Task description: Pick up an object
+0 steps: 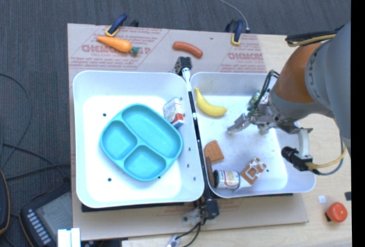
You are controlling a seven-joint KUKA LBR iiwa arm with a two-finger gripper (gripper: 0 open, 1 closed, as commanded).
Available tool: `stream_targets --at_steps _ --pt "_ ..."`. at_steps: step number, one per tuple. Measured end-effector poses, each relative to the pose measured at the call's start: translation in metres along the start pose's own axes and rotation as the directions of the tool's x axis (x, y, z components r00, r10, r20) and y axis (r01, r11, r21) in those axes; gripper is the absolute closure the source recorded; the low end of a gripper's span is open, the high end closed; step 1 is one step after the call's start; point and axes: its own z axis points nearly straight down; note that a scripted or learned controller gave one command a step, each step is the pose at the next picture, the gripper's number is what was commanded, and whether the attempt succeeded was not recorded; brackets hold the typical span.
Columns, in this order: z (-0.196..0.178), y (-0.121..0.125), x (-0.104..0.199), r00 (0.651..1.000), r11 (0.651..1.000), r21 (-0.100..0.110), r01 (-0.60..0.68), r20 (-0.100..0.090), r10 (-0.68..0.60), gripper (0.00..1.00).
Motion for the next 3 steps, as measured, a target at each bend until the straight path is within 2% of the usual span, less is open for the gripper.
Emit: stream_targets --at_steps 1,2,3 --pt "-0.014 -0.067 -0.027 1.000 1.000 0.010 -0.002 -0.002 0.002 0.00" --pt "0.001 -0.014 -0.051 1.000 1.000 0.016 0.007 -0.028 -0.006 0.00" --pt "0.002 0.042 -0.051 1.000 1.000 0.012 0.007 -0.026 -0.007 0.00"
